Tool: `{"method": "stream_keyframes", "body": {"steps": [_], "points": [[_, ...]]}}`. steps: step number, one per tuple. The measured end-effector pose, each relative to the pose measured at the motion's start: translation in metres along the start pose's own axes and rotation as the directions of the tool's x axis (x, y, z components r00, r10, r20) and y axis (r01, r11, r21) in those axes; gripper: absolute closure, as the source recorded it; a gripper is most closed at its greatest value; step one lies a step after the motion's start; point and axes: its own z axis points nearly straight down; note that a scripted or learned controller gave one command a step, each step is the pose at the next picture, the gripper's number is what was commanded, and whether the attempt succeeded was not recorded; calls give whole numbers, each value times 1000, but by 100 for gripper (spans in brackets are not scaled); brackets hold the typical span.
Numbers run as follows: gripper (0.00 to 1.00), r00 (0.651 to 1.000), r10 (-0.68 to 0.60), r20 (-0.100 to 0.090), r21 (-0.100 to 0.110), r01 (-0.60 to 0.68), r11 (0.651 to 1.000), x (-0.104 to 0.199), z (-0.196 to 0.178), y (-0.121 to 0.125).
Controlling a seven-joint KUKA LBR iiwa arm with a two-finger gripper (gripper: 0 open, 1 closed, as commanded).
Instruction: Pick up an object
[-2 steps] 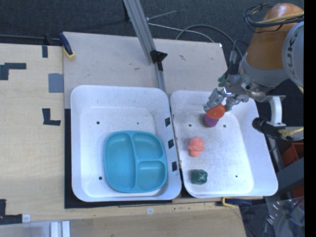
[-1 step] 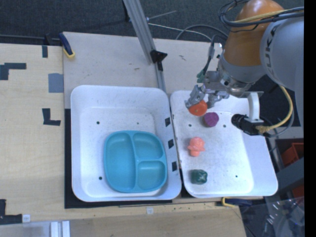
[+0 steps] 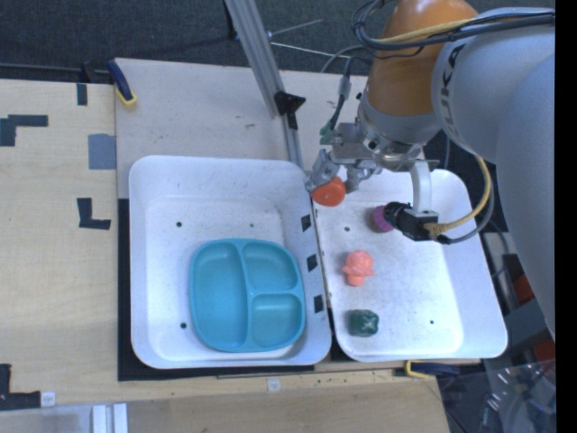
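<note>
Right now the claw (image 3: 330, 184) sits at the right bin's (image 3: 469, 332) back-left corner, seemingly pinching an orange ball (image 3: 330, 193) just beneath it; lifting straight up looks like the call.

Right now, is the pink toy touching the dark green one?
Apart. The camera view shows bare white bin floor between the pink toy and the dark green one.

Blue divided tray (image 3: 245, 294), left bin (image 3: 153, 197)
</note>
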Motion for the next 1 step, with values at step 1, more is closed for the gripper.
{"method": "stream_keyframes", "body": {"steps": [1], "points": [[100, 1000, 1, 0, 2, -1, 1000, 49, 8, -3]]}}
